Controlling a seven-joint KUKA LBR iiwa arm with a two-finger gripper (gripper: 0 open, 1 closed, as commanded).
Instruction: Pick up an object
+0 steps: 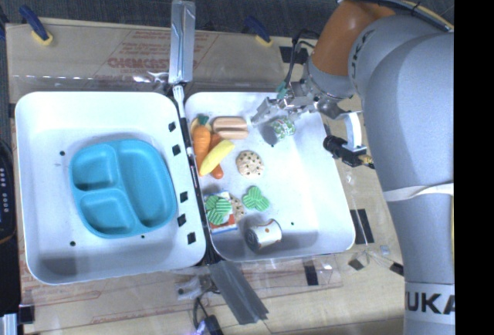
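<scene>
On the left of the counter (pixel 93 55), the left bin (pixel 35 194) carries a blue divided tray (pixel 123 187). In the right bin (pixel 324 194), along the inner wall, lie a carrot (pixel 201 139), a yellow banana (pixel 215 157) and a hot dog bun (pixel 229 126); a speckled cookie (pixel 249 163) sits just beside them. Toward the near edge are a green striped piece (pixel 219 209), a green leafy piece (pixel 255 198) and a small metallic can (pixel 263 234) on its side. Farther right, by the far wall, a small green-and-white object (pixel 283 127) lies directly under the gripper (pixel 275 111), touching or nearly touching the jaws; I cannot tell whether it is actually between them or merely beside them, nor how widely they stand. That object looks like the likely target. To do this step well, I would judge the jaws should be centred over it, brought low enough to straddle its middle, closed squarely so it does not squirt toward the wall, then lifted straight up.
</scene>
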